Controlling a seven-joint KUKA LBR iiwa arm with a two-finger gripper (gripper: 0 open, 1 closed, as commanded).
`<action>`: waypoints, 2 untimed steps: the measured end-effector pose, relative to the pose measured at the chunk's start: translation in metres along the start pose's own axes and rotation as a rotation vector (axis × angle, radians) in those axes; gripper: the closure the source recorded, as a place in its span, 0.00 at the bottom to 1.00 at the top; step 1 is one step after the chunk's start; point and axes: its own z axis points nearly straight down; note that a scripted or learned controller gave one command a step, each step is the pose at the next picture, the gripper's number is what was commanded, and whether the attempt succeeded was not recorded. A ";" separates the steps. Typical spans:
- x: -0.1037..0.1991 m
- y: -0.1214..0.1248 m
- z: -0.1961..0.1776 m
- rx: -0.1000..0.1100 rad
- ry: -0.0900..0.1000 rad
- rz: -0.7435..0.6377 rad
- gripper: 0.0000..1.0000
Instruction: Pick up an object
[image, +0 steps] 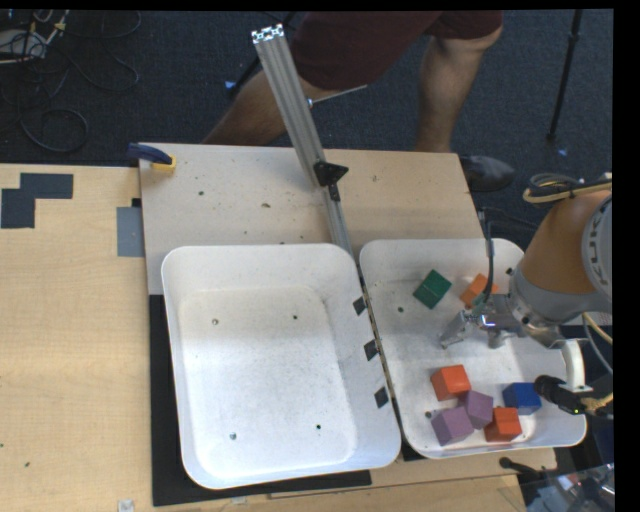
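The right bin (400, 262) holds several small blocks. A green block (432, 288) lies near its far side, with an orange block (473, 291) just right of it, partly behind the wrist. A red-orange cube (451, 381), two purple blocks (479, 407) (452, 425), another orange block (504, 425) and a blue block (521, 397) are grouped near the front. My gripper (472, 336) hangs low over the bin's middle, between the green block and the red-orange cube. Its fingers are spread open with nothing between them.
The left bin (175, 275) sits beside the right one, with black clips along the shared edge. A slanted aluminium post (300, 120) rises behind the bins. The grey and orange arm (565, 260) enters from the right. A person's legs stand behind the bench.
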 end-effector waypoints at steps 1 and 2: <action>-0.001 0.000 -0.011 0.000 0.001 0.005 1.00; 0.000 -0.001 -0.053 -0.002 -0.001 -0.001 1.00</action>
